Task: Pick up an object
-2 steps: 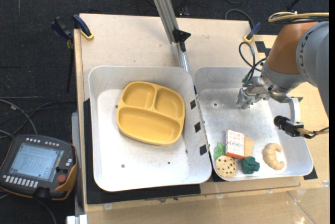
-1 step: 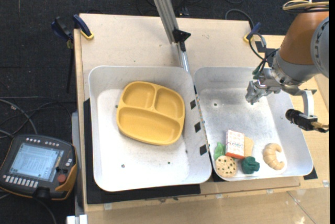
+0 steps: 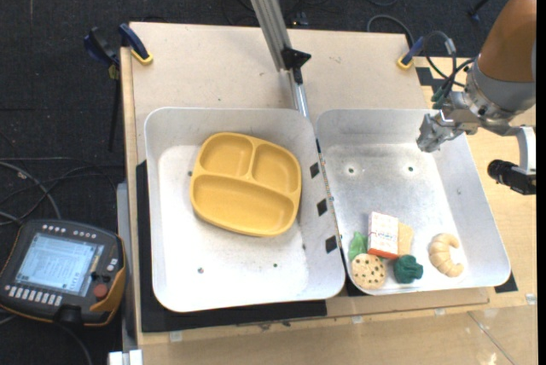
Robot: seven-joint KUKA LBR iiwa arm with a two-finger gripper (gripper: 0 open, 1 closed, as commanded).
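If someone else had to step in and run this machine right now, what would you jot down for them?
Tool: over the upper right part of the right bin, nothing seen in it; open or shut is not clear.
Things: yellow divided plate in the left bin. Along the right bin's near edge: cookie, red and white box, green toy, croissant.
Done: nothing picked up yet.
Left: move the tool down to one item, probably in the near cluster, grasp and lift it.
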